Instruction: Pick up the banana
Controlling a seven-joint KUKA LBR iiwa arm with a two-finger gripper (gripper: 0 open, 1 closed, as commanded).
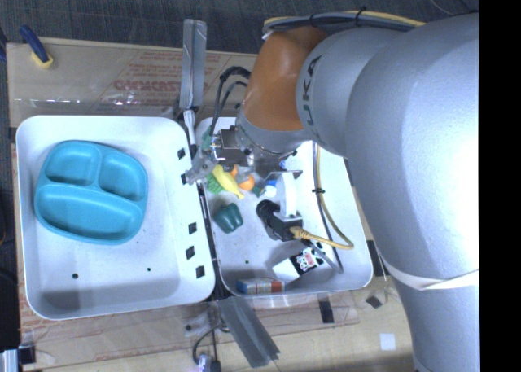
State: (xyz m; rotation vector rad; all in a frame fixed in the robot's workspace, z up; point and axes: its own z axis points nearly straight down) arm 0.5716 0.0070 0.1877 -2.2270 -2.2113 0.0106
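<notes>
Gripper (229,164): placed over the far left part of the right bin (358,269), close to the wall it shares with the left bin (32,281); whether it stood apart or together could not be told, as the wrist and its orange band hid it from above; no item was seen clamped in it. Banana (226,182): yellow, lying at a slant on the floor of the right bin, just to the near side of the gripper; judged to be the reason the arm reached so far across the bin; lift not yet confirmed. Orange item (245,184): small, just right of the banana, touching it or nearly so; kind not discernible; judged a risk of being caught in the same grasp. Green pepper-like item (227,217): on the near side of the banana, a little apart, likely clear of the grasp. Black-and-white box (305,263): near right part of the same bin, well apart from the banana. Red-and-white tube (259,286): lying along the near wall. Blue divided tray (89,191): in the left bin, well apart, no part of the present step.
</notes>
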